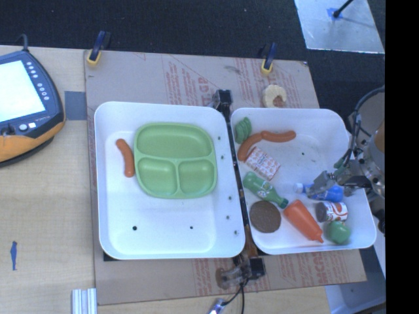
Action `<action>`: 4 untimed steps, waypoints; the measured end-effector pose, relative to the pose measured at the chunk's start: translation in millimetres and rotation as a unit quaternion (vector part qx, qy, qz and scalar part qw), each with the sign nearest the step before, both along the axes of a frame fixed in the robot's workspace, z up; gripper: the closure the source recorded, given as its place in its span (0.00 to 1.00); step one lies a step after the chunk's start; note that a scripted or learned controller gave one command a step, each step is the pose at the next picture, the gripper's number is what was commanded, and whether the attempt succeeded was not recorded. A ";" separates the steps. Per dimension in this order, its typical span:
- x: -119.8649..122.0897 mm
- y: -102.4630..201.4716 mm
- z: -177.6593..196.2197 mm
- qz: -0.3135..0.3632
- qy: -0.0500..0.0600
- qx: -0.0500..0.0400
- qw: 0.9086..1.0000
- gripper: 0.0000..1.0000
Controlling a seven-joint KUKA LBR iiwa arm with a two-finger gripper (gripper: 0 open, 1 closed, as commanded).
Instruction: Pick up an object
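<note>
Two white bins sit side by side on the tabletop. The right bin holds the candidates: a carrot, a green bottle, a brown disc, a sausage, a small can and a blue item. At the frame's right edge, the gripper hangs low over the blue item; we cannot tell how it is set, nor whether anything is caught. We judge the step to be the descent onto a target; next comes a firm closure, then a straight lift clear of the can.
</note>
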State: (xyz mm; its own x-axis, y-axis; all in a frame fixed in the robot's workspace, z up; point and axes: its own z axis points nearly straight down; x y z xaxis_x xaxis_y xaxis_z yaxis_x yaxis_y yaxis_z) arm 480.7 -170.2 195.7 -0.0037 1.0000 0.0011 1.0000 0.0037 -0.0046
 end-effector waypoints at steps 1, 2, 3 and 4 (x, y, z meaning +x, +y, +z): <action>39.9 -15.5 -90.3 0.001 -0.003 -0.002 1.000 0.00; 61.3 14.7 -104.1 0.002 -0.001 -0.001 1.000 0.00; 61.7 13.5 -93.8 0.003 -0.001 -0.002 1.000 1.00; 61.6 13.5 -93.9 0.004 -0.001 -0.002 1.000 0.00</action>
State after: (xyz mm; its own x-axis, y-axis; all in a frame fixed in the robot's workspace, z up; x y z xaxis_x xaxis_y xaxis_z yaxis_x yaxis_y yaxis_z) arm 542.3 -156.7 101.8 -0.0110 0.9999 -0.0036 0.9999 0.0110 -0.0022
